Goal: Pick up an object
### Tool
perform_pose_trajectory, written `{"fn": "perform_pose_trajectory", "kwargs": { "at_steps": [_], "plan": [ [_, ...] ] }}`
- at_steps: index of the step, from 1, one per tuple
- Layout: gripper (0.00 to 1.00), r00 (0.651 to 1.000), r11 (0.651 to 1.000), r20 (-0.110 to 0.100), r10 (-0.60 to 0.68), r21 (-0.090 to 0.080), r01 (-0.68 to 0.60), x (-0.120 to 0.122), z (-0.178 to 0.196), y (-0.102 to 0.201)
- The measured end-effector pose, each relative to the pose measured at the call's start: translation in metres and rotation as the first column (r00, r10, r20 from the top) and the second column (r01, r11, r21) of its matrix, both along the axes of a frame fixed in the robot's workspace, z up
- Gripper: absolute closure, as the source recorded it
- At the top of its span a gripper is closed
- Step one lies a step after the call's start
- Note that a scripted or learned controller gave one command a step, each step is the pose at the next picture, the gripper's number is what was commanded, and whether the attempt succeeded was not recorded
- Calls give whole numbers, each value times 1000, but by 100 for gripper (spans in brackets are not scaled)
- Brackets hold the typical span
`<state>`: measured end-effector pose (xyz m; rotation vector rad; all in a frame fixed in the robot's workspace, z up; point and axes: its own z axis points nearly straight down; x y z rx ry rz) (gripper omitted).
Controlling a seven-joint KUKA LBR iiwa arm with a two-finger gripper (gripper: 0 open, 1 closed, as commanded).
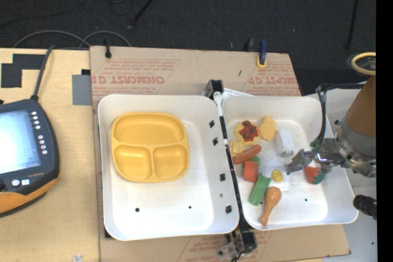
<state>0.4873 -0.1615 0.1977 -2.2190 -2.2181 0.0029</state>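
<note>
Over the right bin [307, 208], the jaws [305, 162] are seen low among toy food pieces, reaching in from the right; whether they are released or clenched cannot be told, and nothing can be seen between them. A small red piece [313, 174] lies just beside them. Further left in the same bin, a green piece [259, 189], a red-orange piece [250, 170], a sausage [246, 153], a drumstick [269, 204], a yellow waffle-like piece [268, 128] and a white piece [285, 142] are clustered. A yellow divided tray [149, 146] is set in the left bin [159, 218] on the worktop.
</note>
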Motion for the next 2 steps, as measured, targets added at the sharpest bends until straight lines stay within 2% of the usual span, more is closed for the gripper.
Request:
{"fn": "perform_pose_trajectory", "kwargs": {
  "at_steps": [1, 2],
  "plan": [
    [0, 1000, 1000, 11, 5, -8, -4, 69, -112, 51],
    [0, 1000, 1000, -3, -2, 1, 2, 5, -90, 43]
  ]
}}
